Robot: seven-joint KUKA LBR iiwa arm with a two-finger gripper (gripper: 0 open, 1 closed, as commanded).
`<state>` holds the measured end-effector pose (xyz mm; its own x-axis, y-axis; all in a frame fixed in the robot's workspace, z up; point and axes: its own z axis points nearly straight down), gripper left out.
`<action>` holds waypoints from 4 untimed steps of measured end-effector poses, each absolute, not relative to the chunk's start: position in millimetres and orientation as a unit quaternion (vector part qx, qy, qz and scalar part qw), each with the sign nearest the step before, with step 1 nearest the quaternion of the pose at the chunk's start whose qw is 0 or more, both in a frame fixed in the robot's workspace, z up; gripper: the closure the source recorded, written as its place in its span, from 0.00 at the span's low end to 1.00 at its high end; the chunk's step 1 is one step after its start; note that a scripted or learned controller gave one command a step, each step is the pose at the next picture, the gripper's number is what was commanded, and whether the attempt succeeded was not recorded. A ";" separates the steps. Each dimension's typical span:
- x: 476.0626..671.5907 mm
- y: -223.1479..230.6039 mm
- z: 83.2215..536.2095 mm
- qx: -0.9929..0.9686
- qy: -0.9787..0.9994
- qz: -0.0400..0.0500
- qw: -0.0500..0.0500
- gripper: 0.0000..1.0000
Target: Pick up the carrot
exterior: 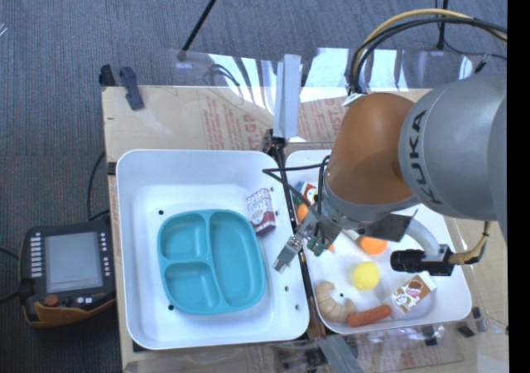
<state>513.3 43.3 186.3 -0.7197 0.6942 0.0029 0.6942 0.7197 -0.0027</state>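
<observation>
- Carrot (374, 244): I see an orange piece in the right bin (454, 307), lower right of the frame, half hidden under the arm's wrist.
- Gripper (291, 250) sits over the seam between both bins, lower centre; I can't make out its state.
- Left bin (132, 197) holds a teal divided plate (211, 261) and a small carton (262, 210).
- Near the carrot: lemon (366, 276), croissant (334, 299), sausage (369, 316).
</observation>
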 end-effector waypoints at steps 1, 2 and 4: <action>484.0 -23.9 186.2 -0.431 -0.902 0.001 0.002 0.00; 542.6 18.3 185.7 -0.482 -0.876 0.001 0.002 0.00; 553.3 -31.0 185.9 -0.627 -0.779 0.002 0.001 0.00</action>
<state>553.3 -31.0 185.9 -0.2147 0.9767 0.0002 0.9767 0.2147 -0.0045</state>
